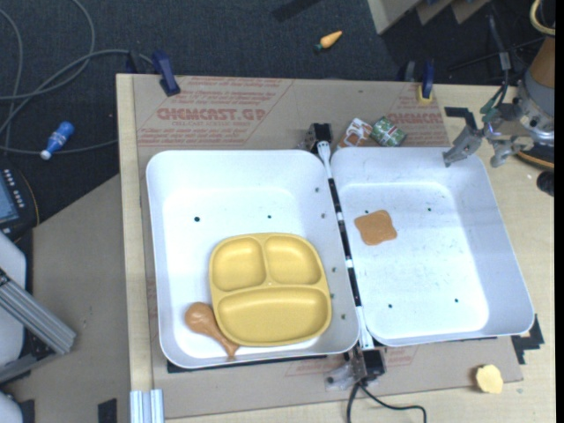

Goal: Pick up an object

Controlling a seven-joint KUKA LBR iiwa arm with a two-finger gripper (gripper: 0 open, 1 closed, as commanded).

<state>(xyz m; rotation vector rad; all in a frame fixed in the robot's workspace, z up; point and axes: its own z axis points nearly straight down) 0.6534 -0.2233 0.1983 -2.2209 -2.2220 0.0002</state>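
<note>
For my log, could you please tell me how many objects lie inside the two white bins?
3. A yellow tray and an orange drumstick beside it lie in the left bin; a brown patty lies in the right bin. The tray could hide more.

Light fell evenly and fairly bright from above. The white bins [414, 307] looked nearly washed out, with a mild sheen and little surface detail. The tray [267, 289] cast only a thin, soft shadow at its lower rim. The floor [79, 25] stayed dim. Focus was slightly soft throughout, with grain.
</note>
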